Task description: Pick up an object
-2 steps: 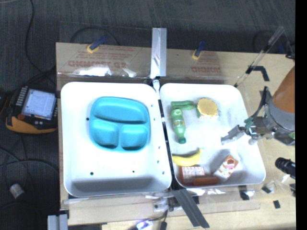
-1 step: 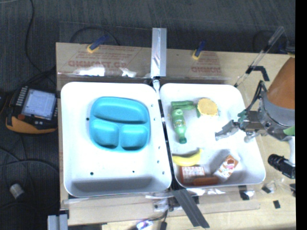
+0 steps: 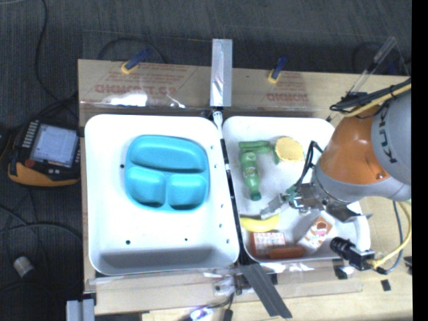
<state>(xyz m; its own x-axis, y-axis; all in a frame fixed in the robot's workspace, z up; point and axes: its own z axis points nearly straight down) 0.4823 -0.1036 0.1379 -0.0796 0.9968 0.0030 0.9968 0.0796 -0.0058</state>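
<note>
Beneath the pincer (image 3: 294, 202), the right bin (image 3: 321, 127) holds five things: one green bottle (image 3: 251, 168) up and to its left, one yellow round piece (image 3: 289, 148) above it, one banana (image 3: 259, 223) down-left, one brown sausage-like piece (image 3: 275, 252) below, and one small carton (image 3: 315, 233) just below-right. Whether the pincer is released or clenched I cannot tell. Far to its left, the left bin (image 3: 107, 246) carries one blue divided tray (image 3: 166, 172).
</note>
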